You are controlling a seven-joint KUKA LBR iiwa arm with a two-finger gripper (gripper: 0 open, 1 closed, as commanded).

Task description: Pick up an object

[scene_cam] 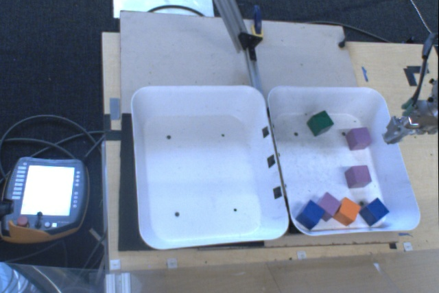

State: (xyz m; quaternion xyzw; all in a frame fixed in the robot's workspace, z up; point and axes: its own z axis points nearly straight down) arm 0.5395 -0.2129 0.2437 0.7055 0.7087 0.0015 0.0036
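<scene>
At the lower left of the frame a handheld control pad [42,199] lies on the dark floor. The left bin [147,168] fills the middle of the frame. Touching its right side, the right bin [391,147] holds seven blocks: a green block [319,123] near the upper middle, a purple block [358,138] to its right, another purple block [357,176] below that, and along the lower edge a blue block [311,213], a lilac block [329,204], an orange block [346,211] and a second blue block [373,211]. The gripper [396,129] sits at the right edge of the frame, over the right bin's right rim; I cannot tell how it is set.
</scene>
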